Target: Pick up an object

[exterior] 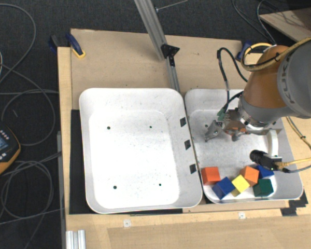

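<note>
My gripper [213, 131] hangs over the middle of the right bin [199, 105], reaching in from the right below the orange wrist band. Nothing shows in it. Several coloured blocks lie clustered along the bin's near edge, well below the gripper: an orange block [211, 175], a blue block [223, 187], a yellow block [240, 183], a second orange block [252, 174], a green block [263, 188] and another blue block [267, 171] partly behind a black fitting.
The left bin [93, 108] sits beside the right one, with black clips [187, 144] along the shared wall. A slanted metal pole [155, 30] rises behind the bins. Cables loop off the arm at the right.
</note>
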`<action>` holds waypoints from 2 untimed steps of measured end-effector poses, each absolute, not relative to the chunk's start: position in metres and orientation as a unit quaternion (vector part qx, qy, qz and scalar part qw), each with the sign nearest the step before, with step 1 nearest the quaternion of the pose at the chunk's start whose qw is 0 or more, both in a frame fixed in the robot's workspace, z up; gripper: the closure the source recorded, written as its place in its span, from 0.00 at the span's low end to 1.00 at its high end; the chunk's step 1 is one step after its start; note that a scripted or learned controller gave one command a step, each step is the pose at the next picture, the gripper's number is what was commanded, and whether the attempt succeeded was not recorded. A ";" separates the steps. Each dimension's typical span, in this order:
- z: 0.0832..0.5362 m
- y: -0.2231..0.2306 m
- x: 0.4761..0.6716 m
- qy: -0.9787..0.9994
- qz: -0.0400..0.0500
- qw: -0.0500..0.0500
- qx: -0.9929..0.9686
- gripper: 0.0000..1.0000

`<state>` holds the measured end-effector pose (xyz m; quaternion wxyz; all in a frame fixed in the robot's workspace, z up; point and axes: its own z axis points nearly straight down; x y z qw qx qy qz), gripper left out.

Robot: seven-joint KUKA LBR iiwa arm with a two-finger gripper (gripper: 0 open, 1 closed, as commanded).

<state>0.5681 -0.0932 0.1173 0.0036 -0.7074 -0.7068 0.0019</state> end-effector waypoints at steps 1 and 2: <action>0.131 -0.093 0.571 -0.707 -0.001 0.000 -0.707 1.00; 0.188 -0.101 0.566 -0.707 -0.002 -0.003 -0.707 1.00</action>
